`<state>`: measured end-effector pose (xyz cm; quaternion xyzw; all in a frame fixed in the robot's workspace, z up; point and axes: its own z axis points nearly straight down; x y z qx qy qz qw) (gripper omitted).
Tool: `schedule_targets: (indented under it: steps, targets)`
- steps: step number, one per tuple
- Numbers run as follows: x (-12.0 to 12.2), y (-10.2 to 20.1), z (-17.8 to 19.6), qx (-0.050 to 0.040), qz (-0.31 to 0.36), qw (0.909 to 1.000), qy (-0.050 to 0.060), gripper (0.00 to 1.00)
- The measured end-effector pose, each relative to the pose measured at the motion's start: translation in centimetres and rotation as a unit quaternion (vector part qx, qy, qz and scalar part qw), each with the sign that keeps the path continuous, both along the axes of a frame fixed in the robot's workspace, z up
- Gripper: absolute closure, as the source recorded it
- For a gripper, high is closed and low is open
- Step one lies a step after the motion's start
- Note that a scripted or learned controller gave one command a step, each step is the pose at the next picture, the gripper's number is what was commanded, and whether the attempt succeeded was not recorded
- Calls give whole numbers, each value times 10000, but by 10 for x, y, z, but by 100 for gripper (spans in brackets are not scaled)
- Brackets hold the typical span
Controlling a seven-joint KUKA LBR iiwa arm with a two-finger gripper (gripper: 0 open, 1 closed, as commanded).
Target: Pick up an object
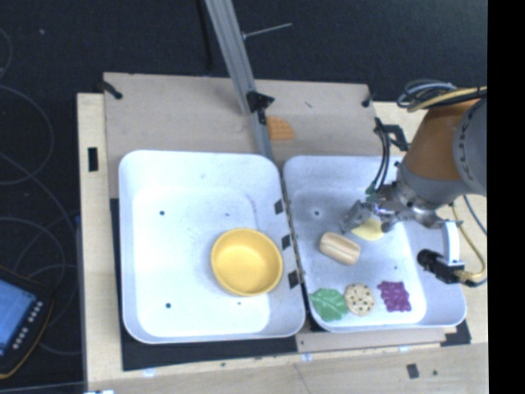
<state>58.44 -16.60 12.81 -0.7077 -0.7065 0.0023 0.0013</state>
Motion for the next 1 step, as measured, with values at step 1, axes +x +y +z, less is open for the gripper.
schedule_targets:
  steps: [1]
  targets:
    - [1, -2, -27, -14, -5, 10000, -37, 0]
